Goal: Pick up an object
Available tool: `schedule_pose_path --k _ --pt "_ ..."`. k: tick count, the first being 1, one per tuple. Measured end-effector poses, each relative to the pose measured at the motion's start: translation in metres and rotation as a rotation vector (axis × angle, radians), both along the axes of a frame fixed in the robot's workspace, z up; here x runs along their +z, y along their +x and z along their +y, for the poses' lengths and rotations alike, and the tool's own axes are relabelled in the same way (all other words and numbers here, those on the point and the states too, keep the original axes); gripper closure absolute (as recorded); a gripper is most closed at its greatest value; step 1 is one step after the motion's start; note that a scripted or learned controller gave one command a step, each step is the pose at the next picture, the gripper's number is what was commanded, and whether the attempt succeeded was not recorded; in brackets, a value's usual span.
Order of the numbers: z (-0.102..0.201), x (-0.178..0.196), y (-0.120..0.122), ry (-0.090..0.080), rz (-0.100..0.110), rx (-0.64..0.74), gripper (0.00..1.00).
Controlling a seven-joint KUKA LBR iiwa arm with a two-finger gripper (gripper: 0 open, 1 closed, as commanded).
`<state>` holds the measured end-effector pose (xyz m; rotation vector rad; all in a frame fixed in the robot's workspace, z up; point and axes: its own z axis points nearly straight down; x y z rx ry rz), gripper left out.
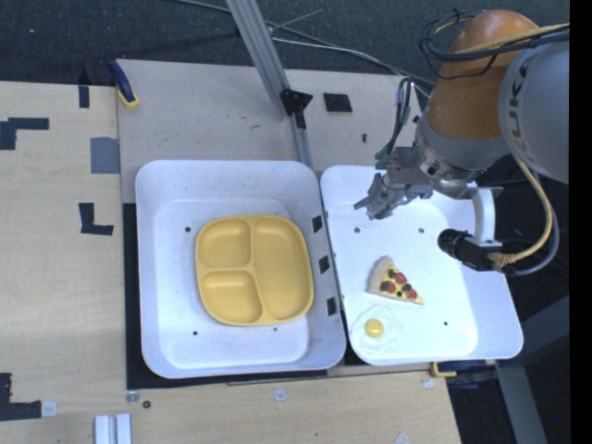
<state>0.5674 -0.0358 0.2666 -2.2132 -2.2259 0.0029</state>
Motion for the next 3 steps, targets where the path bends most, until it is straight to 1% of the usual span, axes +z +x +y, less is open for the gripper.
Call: schedule_pose_path --k 1,2,3 --pt "0.046 -0.017 0.008 -0.001 0.001 0.0 1.0" --pt "0.094 -0.032 0.002 0.0 0.001 0.0 1.0" --pt "0.137 -0.038 0.004 0.0 -0.001 0.0 1.0"
